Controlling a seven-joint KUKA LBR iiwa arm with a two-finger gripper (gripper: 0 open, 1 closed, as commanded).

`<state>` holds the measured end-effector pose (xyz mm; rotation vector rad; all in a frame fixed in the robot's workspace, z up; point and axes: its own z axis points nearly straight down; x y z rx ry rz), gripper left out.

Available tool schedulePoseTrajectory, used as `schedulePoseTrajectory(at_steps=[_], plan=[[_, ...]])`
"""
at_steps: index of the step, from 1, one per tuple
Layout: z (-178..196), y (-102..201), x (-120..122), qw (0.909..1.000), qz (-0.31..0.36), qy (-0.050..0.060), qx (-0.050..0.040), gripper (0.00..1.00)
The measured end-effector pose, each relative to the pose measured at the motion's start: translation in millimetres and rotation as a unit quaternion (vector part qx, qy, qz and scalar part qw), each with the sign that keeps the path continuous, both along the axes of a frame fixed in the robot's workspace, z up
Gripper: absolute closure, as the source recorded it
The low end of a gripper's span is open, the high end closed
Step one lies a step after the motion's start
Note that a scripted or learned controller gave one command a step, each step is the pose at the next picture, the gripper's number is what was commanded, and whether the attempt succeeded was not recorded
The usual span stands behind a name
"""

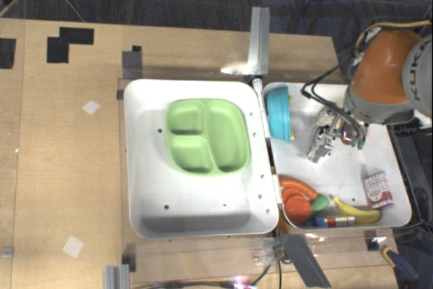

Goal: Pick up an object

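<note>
- Gripper (323, 145) over the right bin's (399, 169) middle, holding nothing; finger opening impossible to tell.
- Green tray (206, 135) in the left bin (145, 166).
- Banana (355, 210) along the right bin's near edge.

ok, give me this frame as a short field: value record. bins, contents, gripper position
left bin: holds a green divided tray
right bin: blue bowl on edge against the left wall; orange item, banana and markers along the near wall; small red-and-white packet near the right wall
gripper: over the bare middle of the right bin, nothing seen between its fingers
arm: reaches in from the right
nearest object to gripper: blue bowl, apart from it
</note>
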<state>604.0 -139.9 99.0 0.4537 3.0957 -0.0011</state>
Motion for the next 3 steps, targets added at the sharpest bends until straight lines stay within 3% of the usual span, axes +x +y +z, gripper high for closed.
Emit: schedulePoseTrajectory(at_steps=[1, 2, 3], plan=[[24, 13, 38, 0.999, 0.045, 0.0, -0.0001, 0.0], [-10, -6, 6, 0.9999, 0.012, 0.0, 0.0004, 0.0], [12, 0, 57, 1.0, 0.0, -0.001, 0.0008, 0.0]])
